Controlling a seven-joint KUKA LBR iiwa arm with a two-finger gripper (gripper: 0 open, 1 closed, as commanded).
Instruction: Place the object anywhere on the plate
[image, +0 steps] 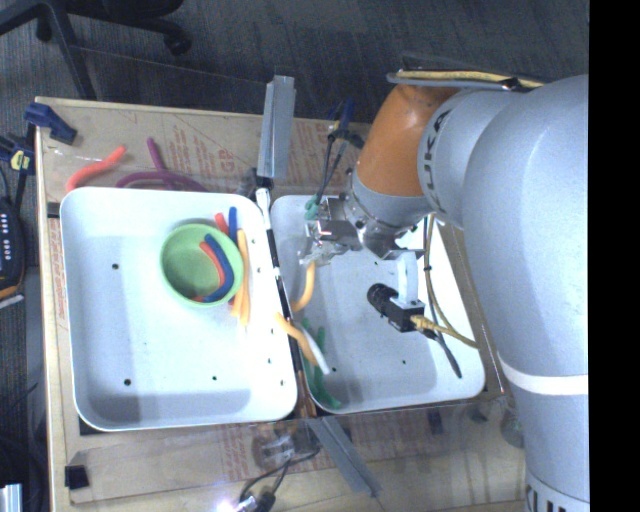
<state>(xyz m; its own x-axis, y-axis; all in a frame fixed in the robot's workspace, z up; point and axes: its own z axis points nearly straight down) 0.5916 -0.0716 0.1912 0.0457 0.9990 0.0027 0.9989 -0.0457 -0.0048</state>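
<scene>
Your tool (322, 232) hangs over the right bin (455, 385); I cannot tell its state. The plate (203, 265) in the left bin (120, 400) carries colored sticks (215, 250). More sticks (303, 340) straddle the divide.

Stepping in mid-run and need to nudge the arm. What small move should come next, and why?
Probably carry the tool left, toward the green plate in the left bin. The tool sits over the right bin, with an orange strip hanging just below it; whether it is gripped is unclear.
</scene>
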